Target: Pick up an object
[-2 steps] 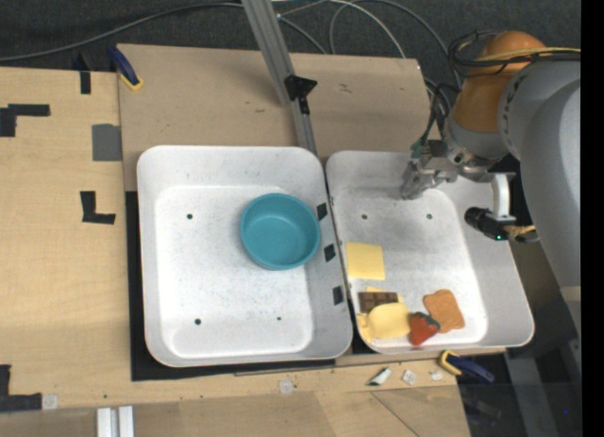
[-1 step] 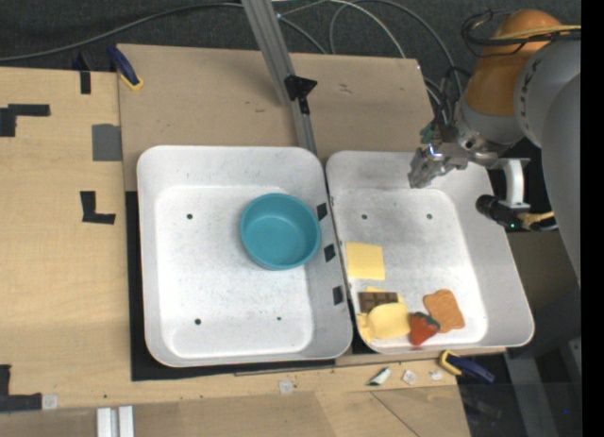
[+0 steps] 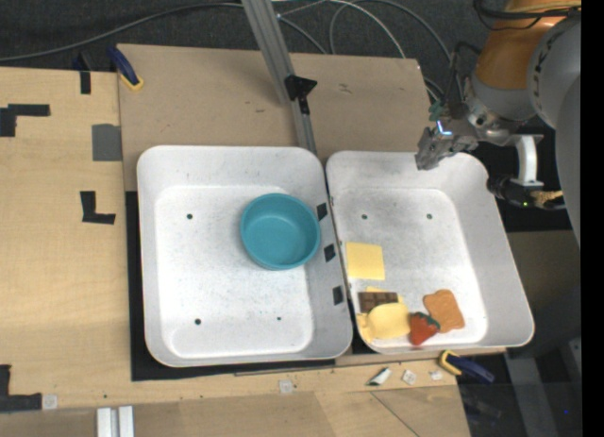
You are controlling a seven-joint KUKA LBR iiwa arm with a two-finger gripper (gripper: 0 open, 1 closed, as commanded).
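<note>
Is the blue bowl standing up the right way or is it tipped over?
Upright. The blue bowl sits in the left bin with its round opening facing up, so its inside shows.

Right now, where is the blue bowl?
In the camera view, the bowl sits in the left bin, toward its right side, near the divide between bins.

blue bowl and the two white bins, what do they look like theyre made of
Blue bowl: probably plastic, uniform teal colour with a smooth, soft sheen. Left bin and right bin: likely moulded plastic too, given rounded corners and a thin rolled rim, matte white with fine dark speckles; coated metal can't be ruled out.
</note>
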